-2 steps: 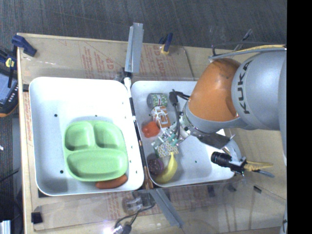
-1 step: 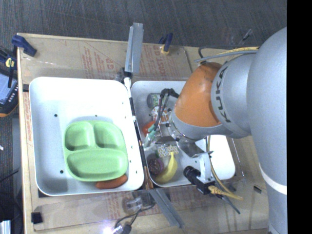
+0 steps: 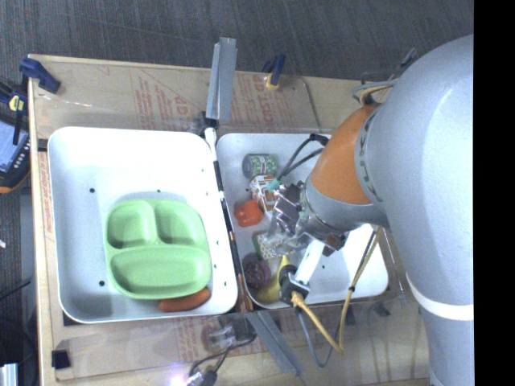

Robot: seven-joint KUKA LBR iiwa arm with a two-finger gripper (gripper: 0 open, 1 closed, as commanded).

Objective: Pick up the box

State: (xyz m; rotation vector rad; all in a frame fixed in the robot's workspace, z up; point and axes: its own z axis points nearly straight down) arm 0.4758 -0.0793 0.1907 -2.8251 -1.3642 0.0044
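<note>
The box (image 3: pixel 261 188) looks like a small white carton with orange print, lying in the right bin (image 3: pixel 370 284) just below a green can (image 3: pixel 260 166). My gripper (image 3: pixel 280 212) hangs low over the bin's left half, its metal tip just below and to the right of the box. Wrist hardware covers part of the box's right side. I cannot make out whether the tip touches the box.
A red fruit (image 3: pixel 249 212) lies left of the gripper. Below it sit a greenish item (image 3: pixel 268 244), a dark purple one (image 3: pixel 257 273) and a yellow one (image 3: pixel 283 285). The left bin (image 3: pixel 72 159) holds a green divided plate (image 3: pixel 158 246) and a sausage (image 3: pixel 183 300).
</note>
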